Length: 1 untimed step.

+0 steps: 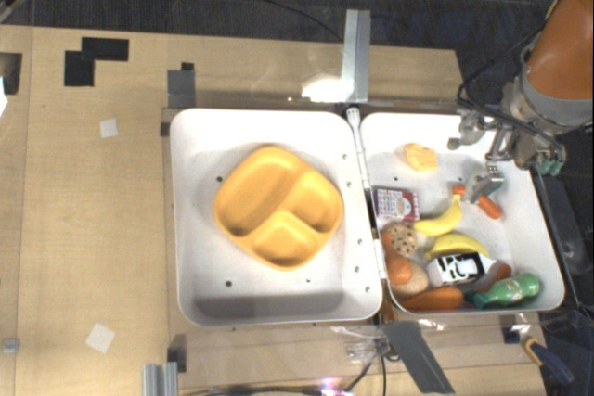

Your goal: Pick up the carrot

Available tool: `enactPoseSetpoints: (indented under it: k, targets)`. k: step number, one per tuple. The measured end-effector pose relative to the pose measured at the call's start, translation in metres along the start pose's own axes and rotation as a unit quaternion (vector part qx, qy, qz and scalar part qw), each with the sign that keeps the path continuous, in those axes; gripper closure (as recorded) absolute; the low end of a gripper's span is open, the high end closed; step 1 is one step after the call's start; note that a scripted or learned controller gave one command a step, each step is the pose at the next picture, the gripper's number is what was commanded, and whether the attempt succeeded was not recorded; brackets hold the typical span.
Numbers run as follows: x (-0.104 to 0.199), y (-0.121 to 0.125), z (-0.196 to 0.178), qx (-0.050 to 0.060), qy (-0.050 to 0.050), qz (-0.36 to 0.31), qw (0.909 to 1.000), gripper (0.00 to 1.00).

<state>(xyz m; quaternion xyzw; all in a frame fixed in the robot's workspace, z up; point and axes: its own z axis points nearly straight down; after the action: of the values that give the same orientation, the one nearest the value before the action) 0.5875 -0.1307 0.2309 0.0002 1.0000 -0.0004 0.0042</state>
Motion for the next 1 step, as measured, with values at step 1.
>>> enactPoseSetpoints:
  k: [1]
  targets:
    - [-0.0354, -0.0053, 0.1131, -0.002, 0.004, -0.101, 0.9949, 0.0]
